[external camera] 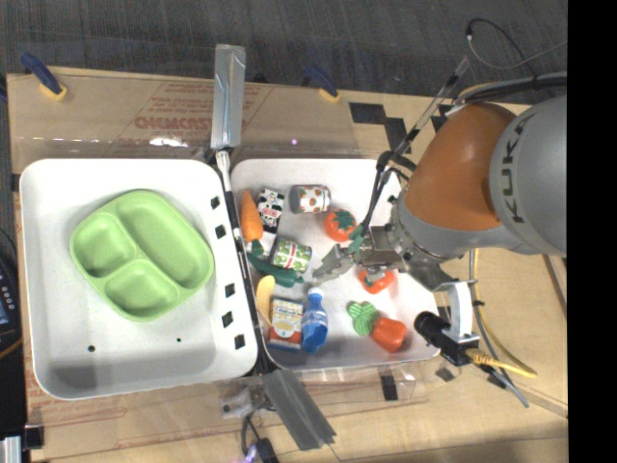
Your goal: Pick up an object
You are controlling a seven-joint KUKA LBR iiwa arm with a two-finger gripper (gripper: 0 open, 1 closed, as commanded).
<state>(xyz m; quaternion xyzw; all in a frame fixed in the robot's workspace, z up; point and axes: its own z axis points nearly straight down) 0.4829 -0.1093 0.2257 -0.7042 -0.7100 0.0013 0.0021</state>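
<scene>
The grey and orange arm [482, 181] hangs over the right bin, above a bench covered with brown cardboard [116, 104].

From the left: the left bin [58, 355] holds a green divided plate [142, 252]. The right bin [386, 360] holds toy food: a carrot [251, 217], a can [289, 257], a blue bottle [314, 322], tomatoes [339, 224]. The gripper [328, 265] has its jaws spread, pinching nothing, just beside the can.

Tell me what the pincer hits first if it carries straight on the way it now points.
Probably the green-labelled can: the pincer points toward the view's left, and the can lies just beyond its tips. Height is hard to judge from above, so it might pass over.
</scene>
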